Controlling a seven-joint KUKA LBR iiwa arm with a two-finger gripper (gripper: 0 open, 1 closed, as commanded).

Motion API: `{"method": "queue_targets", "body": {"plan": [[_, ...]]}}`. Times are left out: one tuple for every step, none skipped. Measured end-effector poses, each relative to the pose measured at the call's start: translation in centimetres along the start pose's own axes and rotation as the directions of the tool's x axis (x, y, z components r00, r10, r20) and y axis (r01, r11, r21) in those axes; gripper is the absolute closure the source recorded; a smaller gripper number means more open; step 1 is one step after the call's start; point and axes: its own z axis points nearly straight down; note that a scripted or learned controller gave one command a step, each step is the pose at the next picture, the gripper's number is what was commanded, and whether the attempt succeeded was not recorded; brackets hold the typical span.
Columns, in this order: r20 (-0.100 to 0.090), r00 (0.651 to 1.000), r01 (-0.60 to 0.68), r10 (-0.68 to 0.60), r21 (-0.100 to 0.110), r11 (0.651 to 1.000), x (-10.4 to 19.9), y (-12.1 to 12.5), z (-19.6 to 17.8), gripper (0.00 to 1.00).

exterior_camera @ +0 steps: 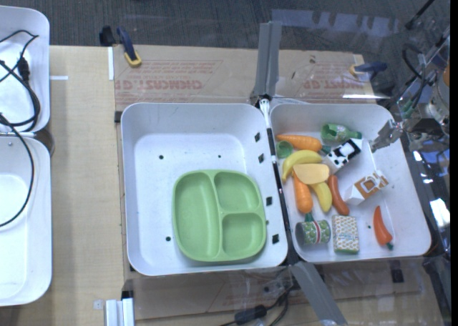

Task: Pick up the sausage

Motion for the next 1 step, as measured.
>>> {"method": "queue_targets", "body": {"plan": [[-0.002,0.996,-0.094,0.094,-0.001,0.996,1.50,-8.64,11.45,0.00]]}}
